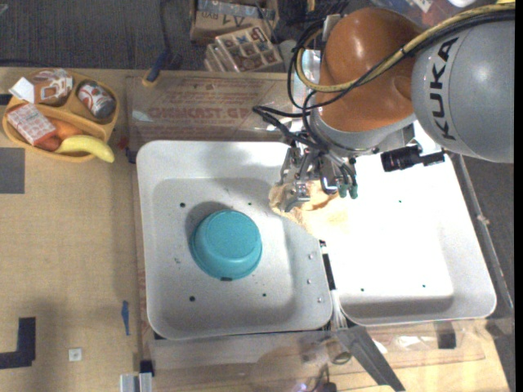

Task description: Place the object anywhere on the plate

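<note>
From the camera view I judge the task unfinished: the teal plate (226,243) lies in the left bin (163,186), below and to the left of my tool (315,184), and I see nothing resting on it. The object (304,200), a small tan, pale thing, sits just under the tool's tips at the seam where the two bins meet, near the left bin's upper right corner. I cannot tell whether it is between the tips or only lying beneath them, and whether the tool is apart or together I cannot tell either, since the wiring and metal parts there blur into each other. So a grasp is not confirmed, and the carry to the plate and the release are, as I read it, both left to do. The arm (458,88) comes in from the tool's upper right, its orange band (364,64) directly above the wrist, the wrist pointing down over the seam, with the right bin (417,243) spreading out to the tool's right on the tabletop (65,251)
</note>
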Robot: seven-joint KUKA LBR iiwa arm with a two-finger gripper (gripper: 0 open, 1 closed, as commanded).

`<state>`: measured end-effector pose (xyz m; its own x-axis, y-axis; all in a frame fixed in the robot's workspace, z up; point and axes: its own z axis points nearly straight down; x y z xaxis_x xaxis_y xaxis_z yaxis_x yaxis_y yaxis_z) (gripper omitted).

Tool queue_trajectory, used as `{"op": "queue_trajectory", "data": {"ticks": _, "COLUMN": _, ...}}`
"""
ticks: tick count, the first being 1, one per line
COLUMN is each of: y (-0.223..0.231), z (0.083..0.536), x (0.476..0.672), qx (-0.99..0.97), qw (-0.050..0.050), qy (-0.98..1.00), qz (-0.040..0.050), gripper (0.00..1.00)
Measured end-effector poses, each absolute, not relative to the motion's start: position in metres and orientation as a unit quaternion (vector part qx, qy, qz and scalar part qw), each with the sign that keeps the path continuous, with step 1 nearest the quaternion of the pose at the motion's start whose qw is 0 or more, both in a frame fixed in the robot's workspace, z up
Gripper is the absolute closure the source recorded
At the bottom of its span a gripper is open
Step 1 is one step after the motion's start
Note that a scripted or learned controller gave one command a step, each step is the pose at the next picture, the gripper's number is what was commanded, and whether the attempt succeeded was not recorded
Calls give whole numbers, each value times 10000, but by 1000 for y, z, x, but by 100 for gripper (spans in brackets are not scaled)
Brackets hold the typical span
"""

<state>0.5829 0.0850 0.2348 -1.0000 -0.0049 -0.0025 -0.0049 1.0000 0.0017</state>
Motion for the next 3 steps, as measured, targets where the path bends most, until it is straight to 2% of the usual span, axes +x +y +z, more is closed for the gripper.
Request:
{"op": "queue_trajectory", "data": {"ticks": 2, "y": 184, "z": 226, "x": 531, "qx": -26, "qw": 3, "qy": 10000, "qz": 8, "gripper": 100}}
{"op": "queue_trajectory", "data": {"ticks": 3, "y": 184, "z": 226, "x": 531, "qx": -25, "qw": 5, "qy": 10000, "qz": 8, "gripper": 0}}
